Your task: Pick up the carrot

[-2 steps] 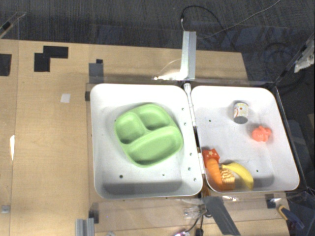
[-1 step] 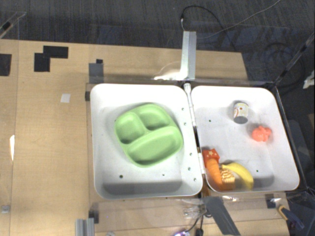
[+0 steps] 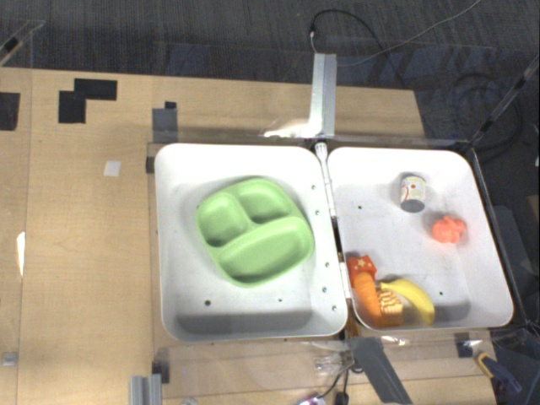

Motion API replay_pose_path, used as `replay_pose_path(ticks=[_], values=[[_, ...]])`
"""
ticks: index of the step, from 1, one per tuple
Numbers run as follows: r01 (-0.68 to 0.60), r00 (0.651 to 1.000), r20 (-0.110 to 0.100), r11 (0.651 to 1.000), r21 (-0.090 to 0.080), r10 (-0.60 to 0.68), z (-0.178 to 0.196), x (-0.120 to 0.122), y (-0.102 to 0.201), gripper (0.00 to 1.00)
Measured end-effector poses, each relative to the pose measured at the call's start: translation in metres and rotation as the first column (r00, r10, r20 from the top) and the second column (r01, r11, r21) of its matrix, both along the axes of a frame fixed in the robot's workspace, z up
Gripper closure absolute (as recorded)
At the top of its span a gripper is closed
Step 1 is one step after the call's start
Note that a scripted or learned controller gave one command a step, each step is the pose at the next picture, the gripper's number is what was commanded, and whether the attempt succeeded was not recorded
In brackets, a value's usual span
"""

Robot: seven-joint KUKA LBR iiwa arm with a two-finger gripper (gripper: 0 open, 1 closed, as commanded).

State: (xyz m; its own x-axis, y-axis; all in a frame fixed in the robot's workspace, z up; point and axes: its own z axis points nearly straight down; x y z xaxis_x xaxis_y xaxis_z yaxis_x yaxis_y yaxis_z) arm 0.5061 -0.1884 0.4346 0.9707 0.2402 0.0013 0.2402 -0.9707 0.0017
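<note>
Orange carrot (image 3: 368,295) lies in right white bin's (image 3: 481,192) near-left corner, touching yellow banana (image 3: 413,298); claw state cannot be told.

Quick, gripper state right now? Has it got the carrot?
Gripper: cannot be told from this camera view. The carrot lies in the right bin, beside the banana, with nothing gripping it.

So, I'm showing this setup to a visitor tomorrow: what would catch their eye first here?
Most likely the bright green divided plate, sitting alone in the left bin. Next, the colourful cluster in the right bin's near left corner: the orange carrot beside a yellow banana and a red item. Further back lie a small can and an orange-pink lumpy object, apart from each other.
</note>
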Motion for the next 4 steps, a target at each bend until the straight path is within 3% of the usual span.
replay_pose_path(ticks=[1,2,4], values=[[0.037,0.999,0.0,0.999,0.0,-0.037,0.0,-0.018,-0.017,0.0],[0.027,1.0,0.002,1.0,-0.001,-0.027,0.011,-0.016,-0.016,1.0],[0.006,1.0,0.005,1.0,-0.004,-0.006,0.032,-0.013,-0.015,1.0]])
